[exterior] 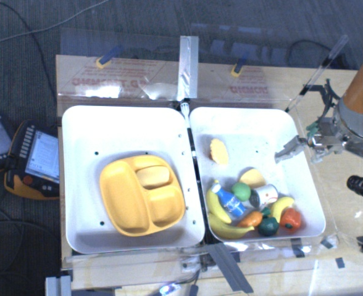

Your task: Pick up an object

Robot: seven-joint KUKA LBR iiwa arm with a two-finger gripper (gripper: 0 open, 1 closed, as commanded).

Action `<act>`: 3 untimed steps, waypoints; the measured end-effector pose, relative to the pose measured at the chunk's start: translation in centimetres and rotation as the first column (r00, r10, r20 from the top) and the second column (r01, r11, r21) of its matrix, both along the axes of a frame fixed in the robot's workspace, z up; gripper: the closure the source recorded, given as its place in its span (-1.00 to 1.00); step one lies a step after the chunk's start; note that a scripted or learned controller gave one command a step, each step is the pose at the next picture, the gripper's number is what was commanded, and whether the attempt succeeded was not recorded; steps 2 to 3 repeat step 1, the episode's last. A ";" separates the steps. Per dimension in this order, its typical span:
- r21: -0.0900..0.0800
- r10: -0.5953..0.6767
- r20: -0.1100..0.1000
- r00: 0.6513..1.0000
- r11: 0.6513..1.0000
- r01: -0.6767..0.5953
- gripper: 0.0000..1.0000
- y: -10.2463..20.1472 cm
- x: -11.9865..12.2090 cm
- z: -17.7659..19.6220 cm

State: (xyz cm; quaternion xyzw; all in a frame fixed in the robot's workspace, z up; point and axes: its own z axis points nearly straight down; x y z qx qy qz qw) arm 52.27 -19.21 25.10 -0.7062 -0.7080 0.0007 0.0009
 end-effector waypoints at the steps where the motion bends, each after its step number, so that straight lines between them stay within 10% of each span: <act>1: -0.013 0.355 0.025 0.935 0.935 -0.355 -1.00 3.3 -0.4 -13.0; 3: -0.013 0.355 0.025 0.935 0.935 -0.355 -1.00 3.3 -0.4 -13.0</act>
